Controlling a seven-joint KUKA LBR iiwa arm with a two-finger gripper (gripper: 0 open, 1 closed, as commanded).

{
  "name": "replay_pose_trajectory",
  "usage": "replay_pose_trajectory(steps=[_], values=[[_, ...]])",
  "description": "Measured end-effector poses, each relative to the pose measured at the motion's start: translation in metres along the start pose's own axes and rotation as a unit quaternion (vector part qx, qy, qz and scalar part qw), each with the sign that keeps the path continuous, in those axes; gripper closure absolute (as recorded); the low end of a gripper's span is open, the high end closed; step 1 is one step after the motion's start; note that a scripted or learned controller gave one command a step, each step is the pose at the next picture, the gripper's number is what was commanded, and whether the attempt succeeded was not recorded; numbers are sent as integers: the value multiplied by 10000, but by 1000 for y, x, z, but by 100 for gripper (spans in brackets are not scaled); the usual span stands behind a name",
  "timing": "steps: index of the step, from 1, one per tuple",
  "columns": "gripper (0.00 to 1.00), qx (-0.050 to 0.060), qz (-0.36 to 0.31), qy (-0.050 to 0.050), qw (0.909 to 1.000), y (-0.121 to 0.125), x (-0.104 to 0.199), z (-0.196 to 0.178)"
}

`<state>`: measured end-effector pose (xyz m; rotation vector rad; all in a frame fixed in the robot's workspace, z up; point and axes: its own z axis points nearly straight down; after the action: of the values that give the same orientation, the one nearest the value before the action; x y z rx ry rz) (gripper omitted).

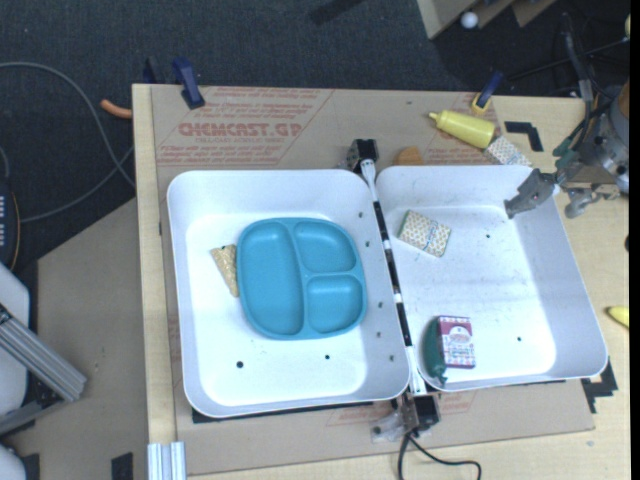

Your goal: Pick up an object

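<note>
A small red-and-white carton [457,343] stands at the near edge of the right bin [540,298], touching a dark green object [432,353] tucked into the near-left corner. In the left bin [200,298], a blue divided plate [300,276] with 3 compartments lies on the floor, a tan cracker-like piece [225,265] poking out from under its left rim. Farther back in the right bin, a patterned packet [425,234] lies apart from the walls. Beyond it, the gripper [530,194] hangs over the bin's far right corner, nothing visible between its fingers; whether they are spread or closed cannot be told from this angle. On the bench behind sits a yellow bottle [464,126]. The pick looks not yet made: all 5 candidates lie ungrasped, with approach, descent and closing all left to do.
</note>
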<state>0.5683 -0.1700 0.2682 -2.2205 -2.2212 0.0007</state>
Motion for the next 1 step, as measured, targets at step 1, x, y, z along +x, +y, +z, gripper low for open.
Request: replay_pose_trajectory(steps=[1], values=[[0,14,-3,7,10000,52,71,149]])
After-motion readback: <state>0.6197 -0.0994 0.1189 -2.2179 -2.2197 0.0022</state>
